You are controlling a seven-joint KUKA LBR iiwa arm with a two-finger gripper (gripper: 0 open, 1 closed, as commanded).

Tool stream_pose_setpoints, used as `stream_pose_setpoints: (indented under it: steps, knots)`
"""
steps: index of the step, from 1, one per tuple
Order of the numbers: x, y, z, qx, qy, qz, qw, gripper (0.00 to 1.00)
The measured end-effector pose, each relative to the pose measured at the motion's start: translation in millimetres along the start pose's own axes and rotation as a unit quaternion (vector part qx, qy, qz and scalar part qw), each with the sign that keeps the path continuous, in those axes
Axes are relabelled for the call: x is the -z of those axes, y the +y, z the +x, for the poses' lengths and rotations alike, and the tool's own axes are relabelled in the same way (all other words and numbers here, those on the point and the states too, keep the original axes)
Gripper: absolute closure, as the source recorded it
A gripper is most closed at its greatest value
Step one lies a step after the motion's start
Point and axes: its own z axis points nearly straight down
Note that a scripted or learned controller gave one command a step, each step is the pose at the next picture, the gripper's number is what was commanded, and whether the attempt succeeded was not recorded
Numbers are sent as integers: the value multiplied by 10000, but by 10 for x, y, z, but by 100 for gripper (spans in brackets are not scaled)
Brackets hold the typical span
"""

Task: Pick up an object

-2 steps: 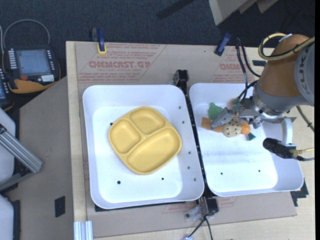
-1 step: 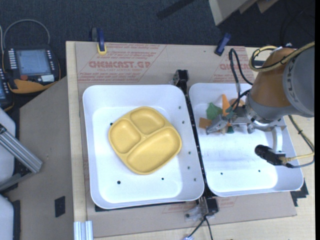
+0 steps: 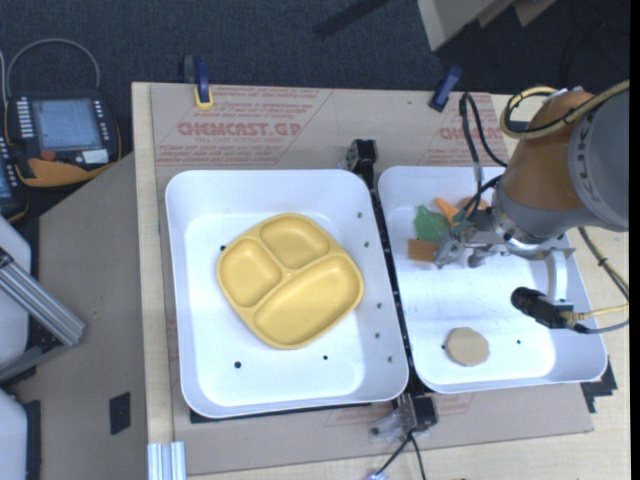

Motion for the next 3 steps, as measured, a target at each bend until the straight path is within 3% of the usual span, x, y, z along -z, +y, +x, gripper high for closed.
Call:
stream_pose_setpoints:
  steps: [2,3]
  knots:
    - [1058,41,19,14,-4,-25,10000,100]
    - [1217,52,18,11,-3,-12,10000,100]
